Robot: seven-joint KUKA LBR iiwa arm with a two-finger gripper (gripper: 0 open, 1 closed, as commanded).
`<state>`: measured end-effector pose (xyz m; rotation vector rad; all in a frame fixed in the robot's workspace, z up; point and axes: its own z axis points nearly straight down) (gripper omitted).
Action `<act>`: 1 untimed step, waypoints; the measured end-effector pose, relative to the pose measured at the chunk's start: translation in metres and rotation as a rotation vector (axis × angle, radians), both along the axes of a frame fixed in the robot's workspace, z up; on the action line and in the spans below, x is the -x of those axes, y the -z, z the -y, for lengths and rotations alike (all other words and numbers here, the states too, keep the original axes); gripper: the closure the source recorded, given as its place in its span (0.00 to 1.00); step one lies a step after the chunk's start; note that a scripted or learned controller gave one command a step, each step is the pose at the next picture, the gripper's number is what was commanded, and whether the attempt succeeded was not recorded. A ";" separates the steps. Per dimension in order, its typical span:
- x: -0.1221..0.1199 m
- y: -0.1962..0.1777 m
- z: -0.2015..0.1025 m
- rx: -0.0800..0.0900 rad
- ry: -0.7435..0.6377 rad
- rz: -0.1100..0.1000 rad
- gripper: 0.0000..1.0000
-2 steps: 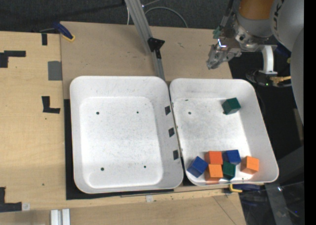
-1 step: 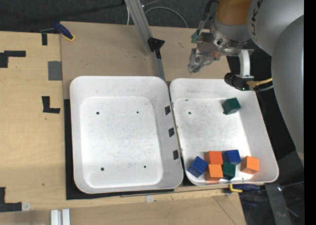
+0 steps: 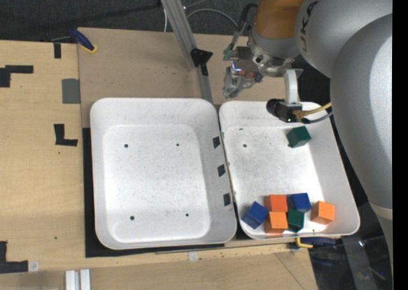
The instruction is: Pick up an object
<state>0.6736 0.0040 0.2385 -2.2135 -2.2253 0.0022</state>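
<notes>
My gripper (image 3: 237,83) hangs over the bench just behind the far left corner of the right bin (image 3: 268,167), with no block seen in it. A dark green block (image 3: 298,136) lies alone in that bin's far right part, below and to the right of the gripper. Along the bin's near edge several blocks sit bunched together: a blue one (image 3: 255,214), an orange one (image 3: 278,203), another blue one (image 3: 299,201), a second orange (image 3: 277,220), a green one (image 3: 295,218) and an orange one (image 3: 323,211) at the right.
The left bin (image 3: 153,174) lies beside the right one, their rims touching. A slanted metal pole (image 3: 182,21) rises just left of the gripper. The grey arm (image 3: 363,59) covers the right side. Black tape marks (image 3: 62,134) dot the bench at left.
</notes>
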 end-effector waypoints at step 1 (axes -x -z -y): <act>-0.007 -0.003 -0.059 -0.001 -0.002 0.002 1.00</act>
